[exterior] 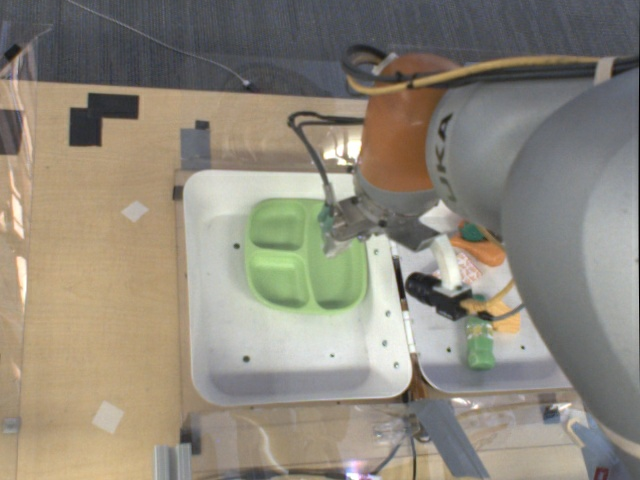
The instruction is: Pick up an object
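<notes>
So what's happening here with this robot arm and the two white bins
The grey KUKA arm with the orange band reaches in from the right over the left white bin. Its gripper sits at the right edge of a green plastic divided tray lying in that bin. The right bin holds small items, including a green bottle.

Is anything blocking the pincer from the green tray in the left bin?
Nothing visible does. The pincer sits right at the green tray, over its right edge, and the left bin around the tray is bare.
</notes>
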`<move>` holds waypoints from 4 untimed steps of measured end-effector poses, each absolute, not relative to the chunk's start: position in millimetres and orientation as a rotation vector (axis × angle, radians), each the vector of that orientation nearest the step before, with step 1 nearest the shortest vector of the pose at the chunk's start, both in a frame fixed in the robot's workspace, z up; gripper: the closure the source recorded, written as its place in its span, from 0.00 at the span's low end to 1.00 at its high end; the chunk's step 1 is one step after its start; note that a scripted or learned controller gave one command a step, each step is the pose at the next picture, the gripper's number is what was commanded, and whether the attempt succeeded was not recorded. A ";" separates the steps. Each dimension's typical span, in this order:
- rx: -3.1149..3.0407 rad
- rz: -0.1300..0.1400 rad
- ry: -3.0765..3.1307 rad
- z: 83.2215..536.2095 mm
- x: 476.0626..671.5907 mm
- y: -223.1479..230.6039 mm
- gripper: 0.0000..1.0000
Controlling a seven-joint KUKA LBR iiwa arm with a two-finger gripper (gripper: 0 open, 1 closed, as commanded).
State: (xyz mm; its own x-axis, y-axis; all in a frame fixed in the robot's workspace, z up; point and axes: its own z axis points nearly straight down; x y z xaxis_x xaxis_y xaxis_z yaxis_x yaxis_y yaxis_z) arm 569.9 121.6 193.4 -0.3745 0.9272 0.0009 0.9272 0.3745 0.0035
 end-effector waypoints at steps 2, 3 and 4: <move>2.684 -0.007 1.638 121.0 490.2 192.7 1.00; 2.934 0.003 1.129 172.8 500.0 236.2 1.00; 3.057 0.002 0.735 187.0 487.2 234.7 1.00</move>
State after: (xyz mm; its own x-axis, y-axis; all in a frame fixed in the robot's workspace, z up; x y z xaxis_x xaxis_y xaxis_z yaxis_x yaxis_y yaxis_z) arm 487.2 234.7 187.0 0.8908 0.4544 0.0016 0.4544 -0.8908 -0.0019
